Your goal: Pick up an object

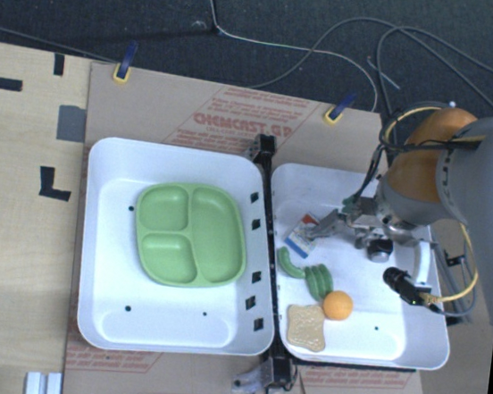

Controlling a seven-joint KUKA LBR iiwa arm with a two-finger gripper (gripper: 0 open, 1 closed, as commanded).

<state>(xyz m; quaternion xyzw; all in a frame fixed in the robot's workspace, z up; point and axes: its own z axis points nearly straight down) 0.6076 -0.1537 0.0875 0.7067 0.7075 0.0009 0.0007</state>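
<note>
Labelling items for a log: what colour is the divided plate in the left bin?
Light green, seen in the camera view: divided plate.

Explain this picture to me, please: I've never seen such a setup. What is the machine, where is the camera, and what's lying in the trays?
One fixed camera looks down at a slant on a bench. The grey machine with an orange band, reaching in from the right, is a robot arm; its gripper hangs low over the right bin. That bin holds an orange ball, a green pickle-like piece, a tan slice like toast and a small blue-and-white item just under the gripper. The left bin holds a green divided plate. Whether anything is gripped cannot be told.
</note>
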